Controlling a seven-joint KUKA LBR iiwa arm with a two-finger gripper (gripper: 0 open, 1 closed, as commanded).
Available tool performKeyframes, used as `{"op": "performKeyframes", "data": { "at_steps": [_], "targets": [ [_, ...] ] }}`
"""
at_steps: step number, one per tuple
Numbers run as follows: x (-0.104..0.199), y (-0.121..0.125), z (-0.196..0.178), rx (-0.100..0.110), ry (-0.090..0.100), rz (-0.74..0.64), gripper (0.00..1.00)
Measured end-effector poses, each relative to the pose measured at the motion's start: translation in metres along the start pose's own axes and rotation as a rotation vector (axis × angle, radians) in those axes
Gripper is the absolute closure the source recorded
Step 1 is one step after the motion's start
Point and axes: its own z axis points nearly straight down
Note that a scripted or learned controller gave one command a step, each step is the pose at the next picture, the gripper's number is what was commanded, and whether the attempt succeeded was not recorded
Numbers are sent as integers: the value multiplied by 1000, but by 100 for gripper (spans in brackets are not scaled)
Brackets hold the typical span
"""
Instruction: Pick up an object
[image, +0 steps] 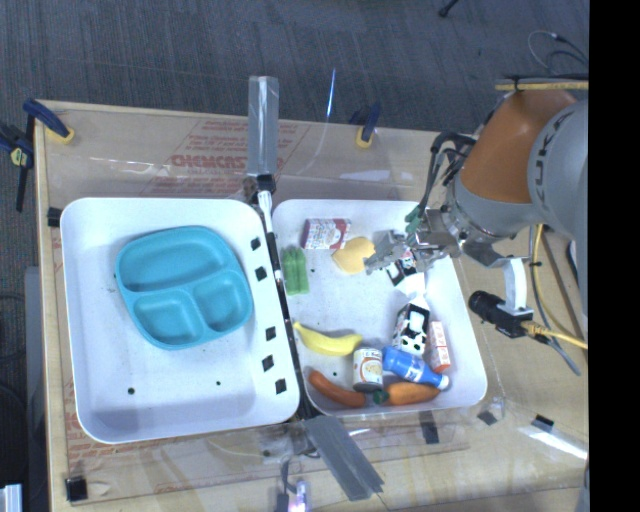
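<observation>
Claw low over the right bin, at its upper middle; finger spread impossible to tell. Beneath, a pale wooden surface with blue clamps along its edges, dark carpet behind. Just left of the claw, a yellow lemon, close but contact unclear; farther down, banana, blue bottle, carrot. In the left bin, a blue tray.

arm cut off at right, hand blurred
</observation>
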Motion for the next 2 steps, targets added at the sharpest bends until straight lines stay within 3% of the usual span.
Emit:
{"op": "performKeyframes", "data": {
  "at_steps": [1, 2],
  "targets": [
    [-14, 42, 66, 0, 0, -42, 0],
    [-15, 94, 115, -10, 0, 11, 0]
  ]
}}
